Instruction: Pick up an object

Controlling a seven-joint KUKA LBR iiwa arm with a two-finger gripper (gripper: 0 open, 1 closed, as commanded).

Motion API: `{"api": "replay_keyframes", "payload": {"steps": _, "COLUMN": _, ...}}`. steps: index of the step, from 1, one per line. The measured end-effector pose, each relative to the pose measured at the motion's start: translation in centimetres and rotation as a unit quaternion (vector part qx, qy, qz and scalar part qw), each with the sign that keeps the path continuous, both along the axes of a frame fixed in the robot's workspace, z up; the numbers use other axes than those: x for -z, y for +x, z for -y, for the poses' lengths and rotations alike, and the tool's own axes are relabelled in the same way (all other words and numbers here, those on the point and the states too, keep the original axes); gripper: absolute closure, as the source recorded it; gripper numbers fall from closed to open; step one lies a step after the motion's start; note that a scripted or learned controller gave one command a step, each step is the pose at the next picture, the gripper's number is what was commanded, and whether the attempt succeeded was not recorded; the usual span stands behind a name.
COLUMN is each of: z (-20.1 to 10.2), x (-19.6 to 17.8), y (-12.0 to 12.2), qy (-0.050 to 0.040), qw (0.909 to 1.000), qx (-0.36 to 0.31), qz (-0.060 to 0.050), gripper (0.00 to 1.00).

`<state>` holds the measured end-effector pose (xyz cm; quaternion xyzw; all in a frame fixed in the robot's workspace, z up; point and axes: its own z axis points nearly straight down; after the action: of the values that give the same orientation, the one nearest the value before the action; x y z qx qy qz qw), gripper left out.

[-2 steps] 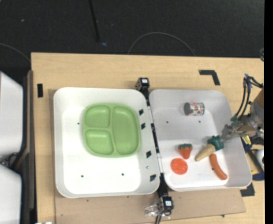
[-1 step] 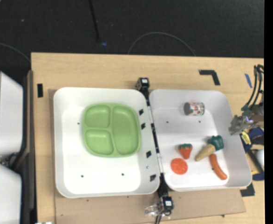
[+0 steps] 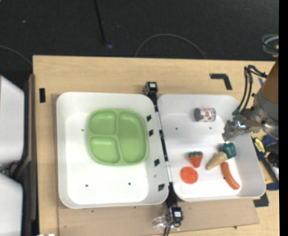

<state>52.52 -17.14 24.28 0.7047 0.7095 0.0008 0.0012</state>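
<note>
Divided plate (image 3: 118, 136) in left bin (image 3: 70, 191); can (image 3: 205, 114), strawberry (image 3: 195, 159), cone (image 3: 220, 157), sausage (image 3: 229, 175) in right bin (image 3: 183, 107).

A robotics lab; a wooden bench (image 3: 109, 73) bears two white bins (image 3: 65, 181) clamped together; loose cables (image 3: 97, 14) cross dark flooring.

left bin (image 3: 70, 191): green plate (image 3: 118, 135) | right bin (image 3: 183, 107): can (image 3: 205, 114), toy foods | end effector (image 3: 231, 130) at right rim

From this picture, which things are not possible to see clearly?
- Gripper, camera view: too small and blurred to tell open or shut.
- Arm: cut off by the right edge.
- Small can in the right bin: label too small to read.
- Ice cream cone: blurred where it meets the sausage; contact unclear.
</note>
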Motion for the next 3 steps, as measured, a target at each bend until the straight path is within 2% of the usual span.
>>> {"api": "replay_keyframes", "payload": {"steps": 1, "z": -4.7, "x": -0.4, "y": 2.4, "qy": 0.0003, "qw": 1.0, "qx": 0.0, "qz": 0.0, "gripper": 1.0}}
{"api": "replay_keyframes", "payload": {"steps": 3, "z": -16.0, "x": -1.4, "y": 5.4, "qy": 0.0008, "qw": 1.0, "qx": -0.001, "qz": 0.0, "gripper": 1.0}}
